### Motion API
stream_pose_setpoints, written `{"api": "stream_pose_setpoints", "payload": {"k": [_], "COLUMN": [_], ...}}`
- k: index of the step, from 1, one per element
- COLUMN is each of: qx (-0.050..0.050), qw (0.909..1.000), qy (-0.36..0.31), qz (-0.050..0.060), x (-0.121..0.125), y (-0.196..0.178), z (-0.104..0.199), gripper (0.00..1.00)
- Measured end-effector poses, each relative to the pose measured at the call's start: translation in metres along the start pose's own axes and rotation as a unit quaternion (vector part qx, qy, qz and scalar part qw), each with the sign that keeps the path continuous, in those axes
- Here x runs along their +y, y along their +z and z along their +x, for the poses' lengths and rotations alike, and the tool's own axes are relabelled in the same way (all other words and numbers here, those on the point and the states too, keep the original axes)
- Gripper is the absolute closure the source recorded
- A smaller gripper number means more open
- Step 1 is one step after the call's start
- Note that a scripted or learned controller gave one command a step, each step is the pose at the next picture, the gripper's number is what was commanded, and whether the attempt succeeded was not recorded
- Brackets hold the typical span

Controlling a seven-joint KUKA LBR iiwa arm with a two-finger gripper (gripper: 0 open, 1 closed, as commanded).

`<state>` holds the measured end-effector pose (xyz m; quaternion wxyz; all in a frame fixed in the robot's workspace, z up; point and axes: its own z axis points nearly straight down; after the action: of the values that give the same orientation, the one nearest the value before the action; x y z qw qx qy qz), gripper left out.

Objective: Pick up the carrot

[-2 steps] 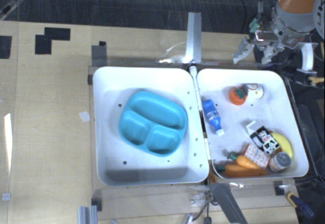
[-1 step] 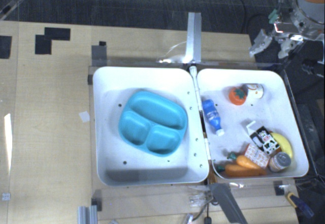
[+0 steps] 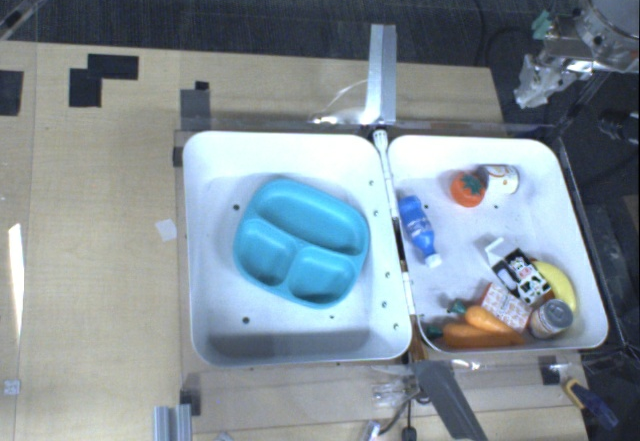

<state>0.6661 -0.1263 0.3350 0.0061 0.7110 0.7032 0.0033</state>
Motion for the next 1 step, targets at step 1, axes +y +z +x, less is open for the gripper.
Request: {"api": "stream_pose_setpoints", "payload": {"k": [1], "qx": [0.003], "qw": [0.9837], "qy": [-0.18], "qz": [0.004], "x": [0.002], "y": [0.0769], "z": [0.0667], "gripper": [1.0]}}
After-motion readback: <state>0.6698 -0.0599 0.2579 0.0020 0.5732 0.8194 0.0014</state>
